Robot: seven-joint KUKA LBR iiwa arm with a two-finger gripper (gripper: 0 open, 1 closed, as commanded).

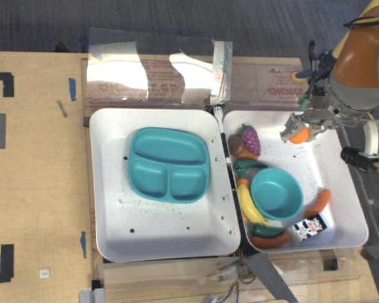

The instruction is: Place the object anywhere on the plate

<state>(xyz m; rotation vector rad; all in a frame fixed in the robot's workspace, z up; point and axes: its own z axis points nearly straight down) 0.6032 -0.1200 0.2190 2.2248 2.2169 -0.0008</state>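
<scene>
The tool, at two o'clock, holds something orange; a weak pinch could drop it short of the plate.

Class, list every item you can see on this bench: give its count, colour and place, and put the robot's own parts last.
Bins: two, white, side by side.
Divided plate: one, teal, left bin.
Bowl: one, teal, right bin.
Banana: one, yellow, left of the bowl.
Grapes: one bunch, purple, right bin's upper left.
Sausage: one, orange-red, right of the bowl.
Orange object: one, at the tool.
Arm: one, grey and orange, right side.
Tool: one, above the right bin.
</scene>
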